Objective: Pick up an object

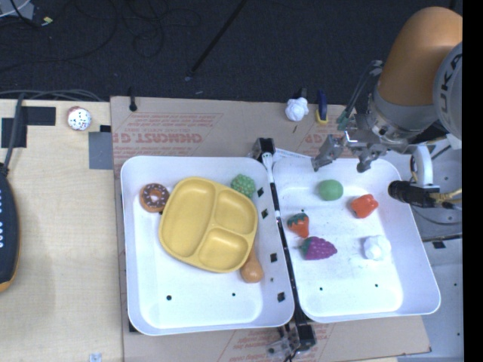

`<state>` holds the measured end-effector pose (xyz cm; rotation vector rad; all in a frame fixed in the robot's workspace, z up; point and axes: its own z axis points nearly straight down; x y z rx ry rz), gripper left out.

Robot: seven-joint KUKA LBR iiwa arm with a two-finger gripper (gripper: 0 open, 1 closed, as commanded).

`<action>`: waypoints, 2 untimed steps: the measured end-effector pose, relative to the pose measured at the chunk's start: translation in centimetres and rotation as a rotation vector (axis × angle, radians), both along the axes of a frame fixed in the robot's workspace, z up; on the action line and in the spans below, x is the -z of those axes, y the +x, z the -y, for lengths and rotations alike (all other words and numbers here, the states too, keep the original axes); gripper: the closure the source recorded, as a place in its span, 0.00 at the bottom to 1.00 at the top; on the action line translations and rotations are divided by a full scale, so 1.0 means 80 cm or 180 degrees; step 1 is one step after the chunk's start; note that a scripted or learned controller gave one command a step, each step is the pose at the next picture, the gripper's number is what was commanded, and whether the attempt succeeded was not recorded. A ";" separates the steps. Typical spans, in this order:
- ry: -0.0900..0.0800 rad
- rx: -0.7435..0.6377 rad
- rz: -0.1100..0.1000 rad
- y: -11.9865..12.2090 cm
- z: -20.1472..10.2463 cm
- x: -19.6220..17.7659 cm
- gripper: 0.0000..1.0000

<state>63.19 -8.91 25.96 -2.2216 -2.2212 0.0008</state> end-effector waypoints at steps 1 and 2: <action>0.0002 -0.0001 0.0000 0.000 0.000 -0.012 1.00; 0.0016 -0.0034 -0.0027 0.004 -0.179 0.097 1.00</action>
